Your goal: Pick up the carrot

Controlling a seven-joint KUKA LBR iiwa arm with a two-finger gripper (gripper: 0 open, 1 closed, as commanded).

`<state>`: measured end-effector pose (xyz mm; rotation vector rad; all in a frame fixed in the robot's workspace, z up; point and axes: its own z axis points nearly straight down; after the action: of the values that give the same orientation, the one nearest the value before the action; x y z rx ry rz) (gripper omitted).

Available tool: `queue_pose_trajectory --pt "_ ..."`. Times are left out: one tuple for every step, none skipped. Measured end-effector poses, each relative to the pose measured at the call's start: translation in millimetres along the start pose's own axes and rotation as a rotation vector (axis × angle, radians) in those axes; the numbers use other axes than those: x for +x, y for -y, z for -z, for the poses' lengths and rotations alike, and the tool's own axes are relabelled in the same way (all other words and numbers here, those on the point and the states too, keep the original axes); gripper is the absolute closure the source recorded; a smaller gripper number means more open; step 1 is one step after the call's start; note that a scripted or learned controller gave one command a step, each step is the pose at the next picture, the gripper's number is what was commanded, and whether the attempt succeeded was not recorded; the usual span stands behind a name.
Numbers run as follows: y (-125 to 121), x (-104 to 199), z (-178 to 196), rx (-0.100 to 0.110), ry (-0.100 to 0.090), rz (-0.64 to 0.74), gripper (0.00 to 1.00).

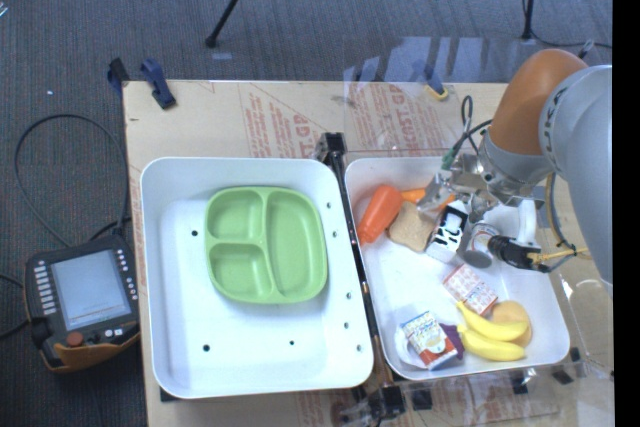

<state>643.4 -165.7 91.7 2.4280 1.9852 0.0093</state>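
Carrot (380, 212) lies at the right bin's (560, 315) left wall, long axis tilted near upright; end effector (452, 205) hovers just to its right over the clutter, grip state impossible to tell, so the reach goes left

From my seat I can make out red printed lettering on the cardboard sheet (290, 120) covering the tabletop, but it runs upside down and I cannot read it. Black characters mark a white card (447, 233) in the right bin (385, 300), also illegible.
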Motion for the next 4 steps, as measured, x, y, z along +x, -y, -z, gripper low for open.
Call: queue_pose_trajectory --pt "-6.3 -19.9 -1.5 0.015 -0.001 -0.338 0.00" --pt "-8.8 -17.7 10.9 0.007 -0.002 -0.330 1.00" --pt "57.0 5.0 -4.4 0.013 -0.001 -0.022 1.00" --pt "56.9 4.8 -4.3 0.013 -0.002 -0.025 0.00"
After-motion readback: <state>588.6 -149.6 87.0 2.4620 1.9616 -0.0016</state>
